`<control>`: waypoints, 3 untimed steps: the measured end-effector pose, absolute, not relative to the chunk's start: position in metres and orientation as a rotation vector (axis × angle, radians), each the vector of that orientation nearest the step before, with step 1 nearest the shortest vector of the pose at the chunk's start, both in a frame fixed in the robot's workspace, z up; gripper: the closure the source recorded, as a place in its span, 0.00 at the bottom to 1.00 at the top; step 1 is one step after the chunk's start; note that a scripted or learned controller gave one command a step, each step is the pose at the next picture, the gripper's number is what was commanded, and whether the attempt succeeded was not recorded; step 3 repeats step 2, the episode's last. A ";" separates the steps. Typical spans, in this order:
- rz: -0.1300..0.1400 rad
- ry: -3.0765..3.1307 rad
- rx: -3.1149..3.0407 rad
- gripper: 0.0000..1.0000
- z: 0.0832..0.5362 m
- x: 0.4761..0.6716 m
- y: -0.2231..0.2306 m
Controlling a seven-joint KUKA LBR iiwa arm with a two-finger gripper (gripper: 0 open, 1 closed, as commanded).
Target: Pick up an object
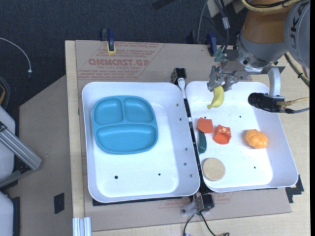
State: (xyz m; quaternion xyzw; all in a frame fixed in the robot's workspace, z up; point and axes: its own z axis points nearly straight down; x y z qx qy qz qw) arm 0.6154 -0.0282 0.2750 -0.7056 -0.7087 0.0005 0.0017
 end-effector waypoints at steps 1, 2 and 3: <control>0.003 -2.222 -2.217 1.00 0.268 0.592 0.009; 0.003 -2.224 -2.214 1.00 0.262 0.578 0.061; 0.003 -2.224 -2.214 1.00 0.262 0.578 0.061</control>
